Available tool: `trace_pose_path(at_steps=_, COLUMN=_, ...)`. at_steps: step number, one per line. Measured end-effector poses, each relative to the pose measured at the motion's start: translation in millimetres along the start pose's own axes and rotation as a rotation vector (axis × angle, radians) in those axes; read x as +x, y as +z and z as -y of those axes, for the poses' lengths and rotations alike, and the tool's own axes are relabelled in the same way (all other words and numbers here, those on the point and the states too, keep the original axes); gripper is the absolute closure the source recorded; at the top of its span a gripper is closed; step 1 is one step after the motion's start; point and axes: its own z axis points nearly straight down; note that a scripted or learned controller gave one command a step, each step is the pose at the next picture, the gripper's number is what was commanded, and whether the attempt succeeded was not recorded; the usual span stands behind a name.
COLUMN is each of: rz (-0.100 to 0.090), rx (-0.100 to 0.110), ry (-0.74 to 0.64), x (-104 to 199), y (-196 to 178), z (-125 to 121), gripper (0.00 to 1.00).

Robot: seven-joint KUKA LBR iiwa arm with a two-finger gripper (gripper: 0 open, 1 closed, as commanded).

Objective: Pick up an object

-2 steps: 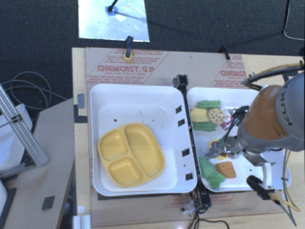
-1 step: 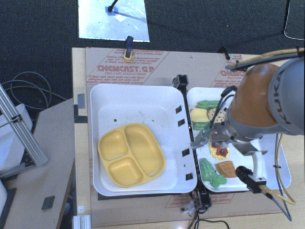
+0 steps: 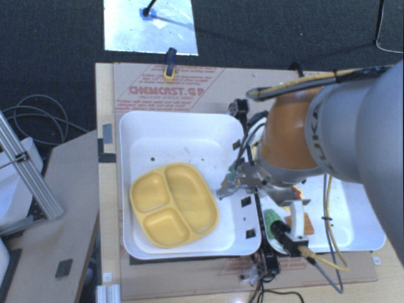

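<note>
Tool (image 3: 228, 187) hangs beside yellow plate (image 3: 173, 204), fingers hidden.

Even overhead light, soft focus, mild glare on pale surfaces.

The scene is lit brightly and evenly from above. The left white bin (image 3: 189, 131) reads almost blown out along its rim, and the metal sheet (image 3: 150, 17) at the top shows patchy glare. Shadows are faint and short, the clearest lying under the yellow divided tray (image 3: 172, 204). The arm (image 3: 353, 125) looms large and slightly blurred. Fine detail is soft throughout, and the dark floor shows grain.
</note>
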Motion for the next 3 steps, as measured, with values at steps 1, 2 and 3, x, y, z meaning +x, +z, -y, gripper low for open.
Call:
trace_pose_path(at_steps=1, rz=0.003, rx=0.000, ry=0.011, x=-6, y=0, z=0, gripper=0.00)
trace_pose_path(at_steps=2, rz=0.001, rx=-0.003, ry=0.003, x=58, y=4, z=-44, gripper=0.00)
trace_pose_path(at_steps=3, rz=0.005, rx=0.001, ry=0.016, x=3, y=0, z=-47, gripper=0.00)
